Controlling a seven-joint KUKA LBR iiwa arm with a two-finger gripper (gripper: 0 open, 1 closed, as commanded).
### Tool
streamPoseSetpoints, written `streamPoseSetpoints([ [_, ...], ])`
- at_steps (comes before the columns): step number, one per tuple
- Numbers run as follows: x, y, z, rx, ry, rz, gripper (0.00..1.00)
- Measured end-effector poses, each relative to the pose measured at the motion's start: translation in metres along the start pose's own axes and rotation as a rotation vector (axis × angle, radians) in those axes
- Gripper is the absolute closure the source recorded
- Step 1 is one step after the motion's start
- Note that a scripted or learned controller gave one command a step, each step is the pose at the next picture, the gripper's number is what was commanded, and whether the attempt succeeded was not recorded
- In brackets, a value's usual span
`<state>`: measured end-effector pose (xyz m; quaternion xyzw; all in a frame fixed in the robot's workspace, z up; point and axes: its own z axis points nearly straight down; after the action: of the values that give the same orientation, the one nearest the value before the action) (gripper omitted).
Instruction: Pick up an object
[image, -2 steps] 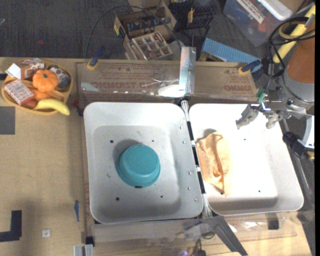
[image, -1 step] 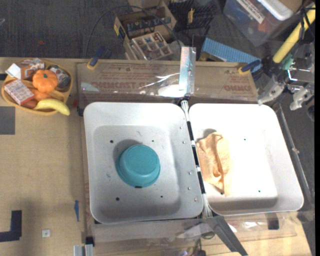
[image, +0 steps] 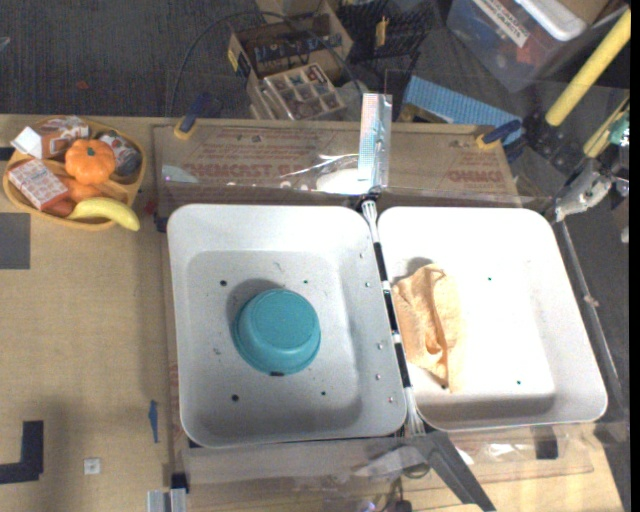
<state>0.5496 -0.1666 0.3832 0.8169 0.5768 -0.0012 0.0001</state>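
Observation:
A teal bowl (image: 278, 330) sits upside down near the middle of the left white bin (image: 200, 250). A crumpled tan cloth (image: 428, 320) lies in the right white bin (image: 520, 250), bunched against that bin's left wall beside the divider between the two bins. Nothing is touching either object.
A wicker basket (image: 40, 195) with toy food, including an orange pumpkin and a banana, stands on the bench at the far left. A cardboard sheet (image: 250, 160) lies behind the bins. Crates and a yellow bar (image: 595, 60) clutter the back.

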Motion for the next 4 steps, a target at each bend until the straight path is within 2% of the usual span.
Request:
streamPoseSetpoints([
  [1, -0.024, -0.007, 0.046, 0.002, 0.001, -0.165, 0.00],
  [2, 0.001, -0.005, 0.214, 0.002, 0.001, -0.109, 0.00],
  [3, 0.058, -0.009, 0.294, -0.010, 0.002, -0.234, 0.00],
  [4, 0.057, -0.008, 0.285, -0.012, 0.004, -0.229, 1.00],
])
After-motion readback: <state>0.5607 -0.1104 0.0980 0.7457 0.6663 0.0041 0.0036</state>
